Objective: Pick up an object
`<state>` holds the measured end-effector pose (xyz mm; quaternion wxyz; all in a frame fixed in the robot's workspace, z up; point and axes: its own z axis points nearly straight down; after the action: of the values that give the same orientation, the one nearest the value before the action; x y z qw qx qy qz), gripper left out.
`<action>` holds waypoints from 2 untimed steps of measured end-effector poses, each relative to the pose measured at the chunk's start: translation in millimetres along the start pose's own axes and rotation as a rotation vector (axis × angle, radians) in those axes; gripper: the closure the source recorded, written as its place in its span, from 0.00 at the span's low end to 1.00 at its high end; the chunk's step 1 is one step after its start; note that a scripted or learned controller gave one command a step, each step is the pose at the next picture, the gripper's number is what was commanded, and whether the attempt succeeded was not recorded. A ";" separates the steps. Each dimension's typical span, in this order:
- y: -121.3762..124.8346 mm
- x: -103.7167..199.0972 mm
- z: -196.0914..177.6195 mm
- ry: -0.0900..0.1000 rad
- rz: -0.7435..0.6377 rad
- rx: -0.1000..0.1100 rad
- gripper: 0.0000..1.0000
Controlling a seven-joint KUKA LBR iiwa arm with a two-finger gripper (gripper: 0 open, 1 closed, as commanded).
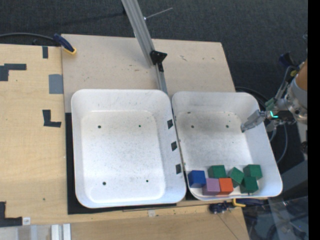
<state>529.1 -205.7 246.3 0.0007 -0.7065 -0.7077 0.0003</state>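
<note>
- The end effector [251, 121] sits at the right bin's [210, 104] right rim, toward its far end, above the bin floor and well apart from the blocks.
- Only a grey, finger-like tip shows clearly, slanting down to the left; whether it is spread or closed I cannot tell, and nothing is seen in its grip.
- A small green light glows just behind it on the wrist [280, 111], with cables trailing off to the right.
- The blocks lie clustered along the near edge of the right bin: a blue block [197, 178] at the left, a purple block [213, 185] and an orange block [226, 185] touching side by side.
- Four green blocks sit around them: one [216, 171] behind the purple one, one [236, 174] tilted beside the orange one, and two [253, 171] [249, 184] near the right corner.
- The left bin [120, 96] lies just beside the right one on the wooden surface [30, 134].
- A grey metal bar [140, 24] slants in from the top, ending at a black clamp [158, 57] behind the bins.
</note>
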 end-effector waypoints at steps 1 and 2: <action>4.0 0.6 63.4 0.001 0.001 0.006 0.00; 8.5 4.7 109.3 0.000 0.000 0.004 0.00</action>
<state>537.5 -201.0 137.0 0.0024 -0.7065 -0.7077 0.0018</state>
